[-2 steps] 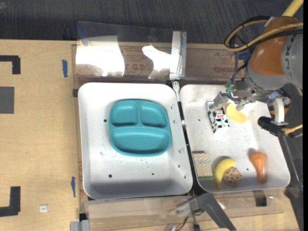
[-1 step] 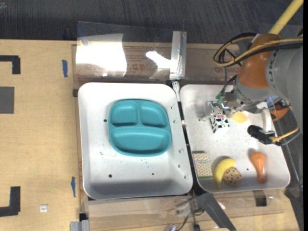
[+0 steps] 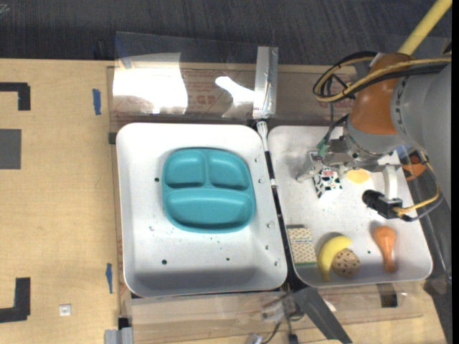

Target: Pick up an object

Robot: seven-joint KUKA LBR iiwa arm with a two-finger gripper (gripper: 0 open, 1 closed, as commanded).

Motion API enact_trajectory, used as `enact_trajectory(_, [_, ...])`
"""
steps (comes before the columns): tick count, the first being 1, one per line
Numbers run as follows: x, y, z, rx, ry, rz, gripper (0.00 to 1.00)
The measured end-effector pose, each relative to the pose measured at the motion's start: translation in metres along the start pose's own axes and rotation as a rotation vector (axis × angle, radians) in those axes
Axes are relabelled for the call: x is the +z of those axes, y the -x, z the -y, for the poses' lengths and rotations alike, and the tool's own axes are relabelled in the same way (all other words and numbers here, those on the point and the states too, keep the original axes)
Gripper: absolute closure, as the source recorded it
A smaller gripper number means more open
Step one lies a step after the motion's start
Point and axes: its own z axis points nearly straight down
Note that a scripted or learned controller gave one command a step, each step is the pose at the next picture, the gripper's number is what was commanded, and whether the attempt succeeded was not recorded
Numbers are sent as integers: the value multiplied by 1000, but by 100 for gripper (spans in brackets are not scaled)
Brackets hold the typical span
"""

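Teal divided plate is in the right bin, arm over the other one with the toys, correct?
Not quite. The camera view shows the teal divided plate in the left bin, not the right. The rest holds: the arm is over the other bin, the right bin, which holds the toys, such as the orange carrot-shaped toy.

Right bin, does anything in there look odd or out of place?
Nothing is spilled or broken. The right bin holds scattered toys, and an orange carrot-like piece lies near its right rim. The gripper hovers over a black-and-white spotted toy.
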Motion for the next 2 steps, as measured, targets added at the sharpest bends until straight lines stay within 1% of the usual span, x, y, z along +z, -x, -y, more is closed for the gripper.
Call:
enact_trajectory(1, [-12,0,-2,-1,6,1,100])
enact_trajectory(2, [-60,19,40,-203,-2,0,100])
